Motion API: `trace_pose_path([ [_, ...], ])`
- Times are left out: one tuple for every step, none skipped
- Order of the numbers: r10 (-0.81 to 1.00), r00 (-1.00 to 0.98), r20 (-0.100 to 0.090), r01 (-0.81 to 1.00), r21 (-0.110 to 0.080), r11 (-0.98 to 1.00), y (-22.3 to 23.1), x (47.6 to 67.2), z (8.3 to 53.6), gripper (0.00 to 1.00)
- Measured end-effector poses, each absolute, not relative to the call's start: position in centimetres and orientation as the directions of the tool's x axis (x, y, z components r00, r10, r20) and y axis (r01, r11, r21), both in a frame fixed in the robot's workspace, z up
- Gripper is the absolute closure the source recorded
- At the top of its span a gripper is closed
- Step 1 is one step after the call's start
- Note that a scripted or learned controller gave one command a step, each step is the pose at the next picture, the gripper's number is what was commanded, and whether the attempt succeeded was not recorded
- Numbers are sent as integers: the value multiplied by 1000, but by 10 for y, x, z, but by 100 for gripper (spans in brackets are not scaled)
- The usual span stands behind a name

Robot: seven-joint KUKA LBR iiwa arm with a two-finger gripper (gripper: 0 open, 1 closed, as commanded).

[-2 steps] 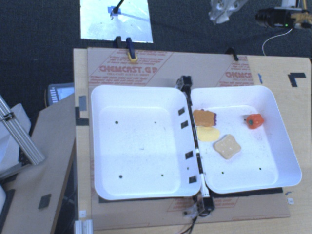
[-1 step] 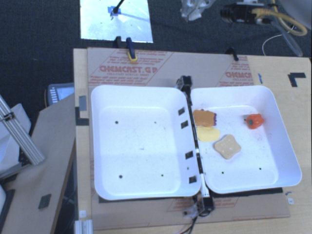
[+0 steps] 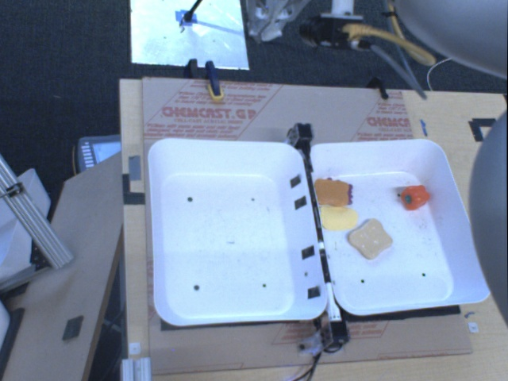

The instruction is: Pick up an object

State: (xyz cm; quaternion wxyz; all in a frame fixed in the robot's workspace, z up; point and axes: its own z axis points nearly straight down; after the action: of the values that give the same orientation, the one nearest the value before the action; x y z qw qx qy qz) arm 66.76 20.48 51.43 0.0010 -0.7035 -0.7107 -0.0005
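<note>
Gripper state cannot be told; tan toast-shaped piece (image 3: 370, 238) lies flat in right bin (image 3: 401, 280).

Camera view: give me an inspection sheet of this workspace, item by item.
Surface: two white bins, left bin and right bin, side by side on a bench.
Job's things: in the right bin, an orange toy, a bread-shaped piece, a yellow disc, an orange-brown block.
Clutter: yellow clamp.
Grippers: jaws nothing seen; grey arm.
Cables: yellow and grey hoses.
Surroundings: dark floor, metal plate.
</note>
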Motion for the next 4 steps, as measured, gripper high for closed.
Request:
trace_pose_path([
  [1000, -8, 2, 1000, 3, 8, 236, 668, 522, 100],
  [1000, -7, 1, 1000, 3, 7, 235, 668, 536, 100],
  [1000, 6, -6, 1000, -14, -6, 153, 668, 355, 100],
  [1000, -4, 4, 1000, 21, 3, 147, 668, 542, 100],
])
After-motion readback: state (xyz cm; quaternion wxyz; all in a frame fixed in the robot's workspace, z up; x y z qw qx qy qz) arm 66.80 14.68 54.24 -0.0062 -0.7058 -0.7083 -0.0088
